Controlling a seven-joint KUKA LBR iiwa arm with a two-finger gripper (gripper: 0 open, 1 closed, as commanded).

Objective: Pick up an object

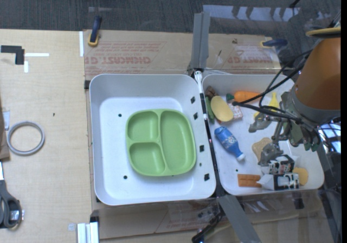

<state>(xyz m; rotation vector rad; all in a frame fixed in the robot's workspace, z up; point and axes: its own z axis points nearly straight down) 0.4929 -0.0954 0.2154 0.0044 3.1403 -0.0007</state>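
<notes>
Gripper (269,154) low in the right bin (227,185) — grip state unclear. Target the blue bottle (228,142) — it lies apart from the clutter.

A green three-compartment plastic plate (161,142) is lying in the left white bin (103,128); a blue plastic bottle (228,142) is lying in the right white bin (230,182).

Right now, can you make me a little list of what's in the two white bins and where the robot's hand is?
left bin: green divided plate
right bin: blue bottle, yellow toy, orange carrot-like piece, flat orange piece, black-and-white box
gripper: low over the right bin, beside the black-and-white box
held object: cannot tell
bench, far left: roll of tape
</notes>
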